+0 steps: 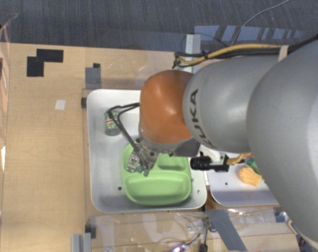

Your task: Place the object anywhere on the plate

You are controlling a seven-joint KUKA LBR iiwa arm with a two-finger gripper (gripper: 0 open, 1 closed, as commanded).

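A light green plate (164,188) with rounded corners lies in the front part of the left white bin (98,156). My gripper (137,163) hangs over the plate's far left rim, beneath the orange band of the arm. The arm hides the far part of the plate. Whether anything is in the gripper cannot be made out. A small silver and green can (111,124) lies in the same bin, beyond and to the left of the plate, apart from the gripper.
The right bin (227,196) is mostly covered by the arm. An orange-yellow object (249,177) lies in it, with a bit of something green (252,165) just behind. Bare wooden bench stretches to the left of the bins.
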